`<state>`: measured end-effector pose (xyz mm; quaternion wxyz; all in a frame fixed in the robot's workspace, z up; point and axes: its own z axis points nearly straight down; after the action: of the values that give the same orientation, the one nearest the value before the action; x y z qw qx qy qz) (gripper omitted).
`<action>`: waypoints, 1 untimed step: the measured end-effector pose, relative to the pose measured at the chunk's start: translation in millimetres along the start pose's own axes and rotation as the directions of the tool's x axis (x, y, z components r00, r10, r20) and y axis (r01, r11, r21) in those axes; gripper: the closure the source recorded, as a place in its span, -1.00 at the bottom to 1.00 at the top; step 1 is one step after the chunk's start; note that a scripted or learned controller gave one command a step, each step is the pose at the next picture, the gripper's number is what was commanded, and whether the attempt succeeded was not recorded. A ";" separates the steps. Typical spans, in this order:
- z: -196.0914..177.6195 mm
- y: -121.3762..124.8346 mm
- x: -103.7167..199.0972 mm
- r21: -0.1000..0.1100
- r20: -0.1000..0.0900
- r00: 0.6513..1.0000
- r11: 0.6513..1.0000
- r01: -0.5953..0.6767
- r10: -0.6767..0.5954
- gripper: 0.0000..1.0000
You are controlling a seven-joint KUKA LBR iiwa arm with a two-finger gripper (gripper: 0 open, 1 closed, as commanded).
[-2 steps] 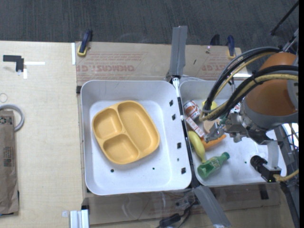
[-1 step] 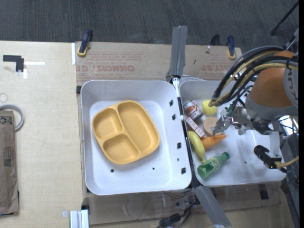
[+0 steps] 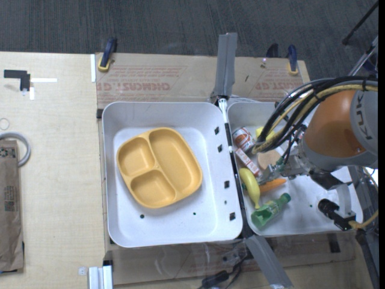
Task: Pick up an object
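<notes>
The arm (image 3: 334, 128) and its cables hid much of the right bin (image 3: 301, 212); the gripper (image 3: 278, 172) was low there, its grip impossible to tell. Beside it lay a banana (image 3: 250, 184), bottle (image 3: 269, 210) and can (image 3: 242, 139). The left bin (image 3: 120, 221) held a tray (image 3: 159, 167).

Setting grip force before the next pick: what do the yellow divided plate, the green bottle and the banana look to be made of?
Yellow divided plate: likely hard moulded plastic, matte, uniform colour, smooth rounded compartments.
Green bottle: seemingly translucent plastic, glossy, light showing through its body.
Banana: evenly yellow with a slight sheen; real fruit or plastic toy cannot be told.
</notes>
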<state>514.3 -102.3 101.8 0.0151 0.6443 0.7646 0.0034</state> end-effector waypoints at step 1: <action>10.9 -1.4 0.6 0.033 0.001 0.825 0.824 -0.565 0.566 -1.00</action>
<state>513.1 -102.1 90.9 -0.0005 0.8419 0.5396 -0.0016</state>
